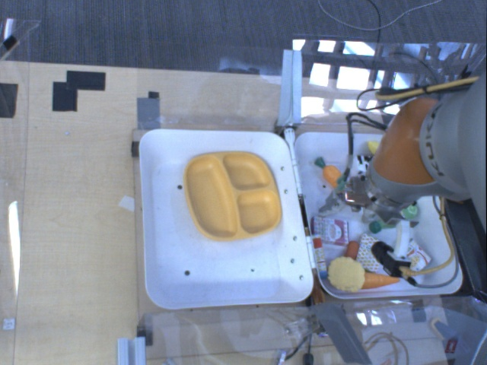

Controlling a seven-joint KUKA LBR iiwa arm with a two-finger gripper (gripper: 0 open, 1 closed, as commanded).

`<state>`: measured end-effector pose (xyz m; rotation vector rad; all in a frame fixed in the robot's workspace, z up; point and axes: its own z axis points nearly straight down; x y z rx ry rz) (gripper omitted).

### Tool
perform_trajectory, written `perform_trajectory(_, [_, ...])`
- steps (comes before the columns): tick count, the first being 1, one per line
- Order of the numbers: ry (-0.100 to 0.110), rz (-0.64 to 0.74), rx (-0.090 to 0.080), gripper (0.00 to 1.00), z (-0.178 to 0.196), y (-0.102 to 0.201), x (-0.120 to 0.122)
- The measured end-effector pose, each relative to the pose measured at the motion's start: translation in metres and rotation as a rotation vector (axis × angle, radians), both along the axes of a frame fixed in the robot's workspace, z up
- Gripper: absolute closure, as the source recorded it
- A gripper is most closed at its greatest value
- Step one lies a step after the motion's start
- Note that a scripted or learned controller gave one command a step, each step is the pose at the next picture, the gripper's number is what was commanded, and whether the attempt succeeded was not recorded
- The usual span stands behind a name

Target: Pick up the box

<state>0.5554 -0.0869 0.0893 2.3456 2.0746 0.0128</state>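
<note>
Pale wooden bench point(76, 226) carries two shallow white bins side by side, with dark carpet beyond and a cable trailing across it. A yellow three-compartment tray point(232, 194) sits alone in the left bin point(163, 280), roughly at its centre. Clutter crowds the right bin point(455, 280): a small white box with red print point(332, 230) lies flat near the bin's left wall, a yellow ball point(346, 274) and an orange carrot-shaped toy point(378, 281) rest near the front edge, and a small orange piece with a green top point(329, 174) sits further back.

Reaching in from the right, the grey arm point(456, 143) with its orange band point(402, 154) hangs over the middle of the right bin. The gripper point(354, 196) sits just above and to the right of the box, close to it but apparently not on it. Whether the claw is spread or pressed together cannot be told from this angle, since the wrist covers much of it.

The step in hand appears to be lining up over the box before closing. Doing it well likely means shifting slightly toward the bin's left wall and front so the box's narrower span falls between the claw's two sides, then descending straight. The ball and a patterned item just beside the box leave little room, so a tilted approach risks nudging neighbours or catching the wall divider.
</note>
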Motion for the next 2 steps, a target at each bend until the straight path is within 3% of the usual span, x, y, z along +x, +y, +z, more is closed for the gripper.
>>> perform_trajectory(1, [-0.007, 0.002, 0.002, 1.0, 0.0126, 0.0018, 0.0029])
perform_trajectory(2, [-0.007, 0.002, 0.002, 0.0, 0.0125, 0.0019, 0.0028])
